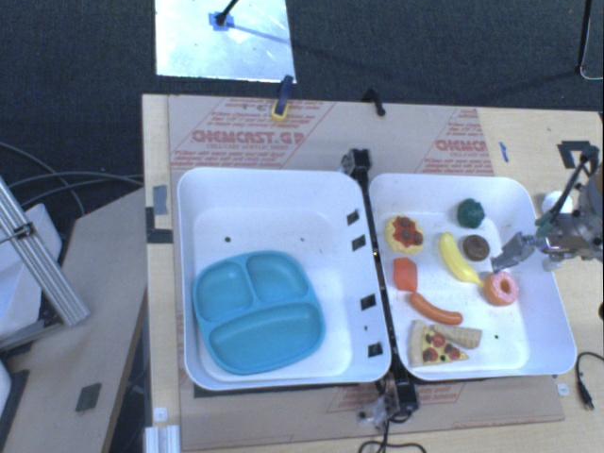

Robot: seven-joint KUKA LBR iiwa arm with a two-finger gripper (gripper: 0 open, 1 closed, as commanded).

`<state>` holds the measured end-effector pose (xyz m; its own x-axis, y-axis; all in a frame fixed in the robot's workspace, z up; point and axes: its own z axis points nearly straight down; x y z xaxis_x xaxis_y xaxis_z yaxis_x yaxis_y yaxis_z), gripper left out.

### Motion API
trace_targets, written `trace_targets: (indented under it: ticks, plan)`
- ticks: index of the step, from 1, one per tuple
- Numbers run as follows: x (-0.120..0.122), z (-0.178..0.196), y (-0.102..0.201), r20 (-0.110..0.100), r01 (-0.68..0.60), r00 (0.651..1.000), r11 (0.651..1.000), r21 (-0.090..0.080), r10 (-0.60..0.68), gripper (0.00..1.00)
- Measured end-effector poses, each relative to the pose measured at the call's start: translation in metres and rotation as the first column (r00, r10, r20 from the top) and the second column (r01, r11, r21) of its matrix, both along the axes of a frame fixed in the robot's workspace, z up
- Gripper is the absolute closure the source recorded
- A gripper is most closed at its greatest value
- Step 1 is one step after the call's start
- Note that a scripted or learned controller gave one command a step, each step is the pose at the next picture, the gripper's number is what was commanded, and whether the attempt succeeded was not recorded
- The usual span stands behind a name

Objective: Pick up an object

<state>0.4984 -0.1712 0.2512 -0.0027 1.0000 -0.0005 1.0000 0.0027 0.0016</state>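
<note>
1. My arm comes in from 3 o'clock, low over the right bin's (543, 343) outer rim; just the wrist end shows, reaching toward 9 o'clock.
2. My pincer (510, 251) sits over the right bin, fingers pointing toward 8 o'clock, tips just above the pink donut (501, 289).
3. Nothing seen between my fingers; released or clenched, cannot tell, too blurry.
4. Candidate objects, all in the right bin: brown round piece (476, 247) at 9 o'clock of my pincer, close; yellow banana (457, 258) further that way; green piece (471, 213) at 11 o'clock.
5. Mini pizza round (405, 234) at the bin's 10 o'clock; orange block (405, 274) just below; sausage (435, 308) and pizza slice (442, 341) toward 6 o'clock.
6. Left bin (274, 192) holds a blue divided plate (257, 310), well apart from my arm.
</note>
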Motion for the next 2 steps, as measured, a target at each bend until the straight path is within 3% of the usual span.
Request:
trace_targets:
  ticks: [1,2]
  plan:
    - [-0.006,-0.137,0.003,-0.013,0.001,1.0,1.0,0.004,-0.001,0.0]
    - [0.066,-0.125,0.031,0.006,-0.007,1.0,1.0,0.0,0.007,0.0]
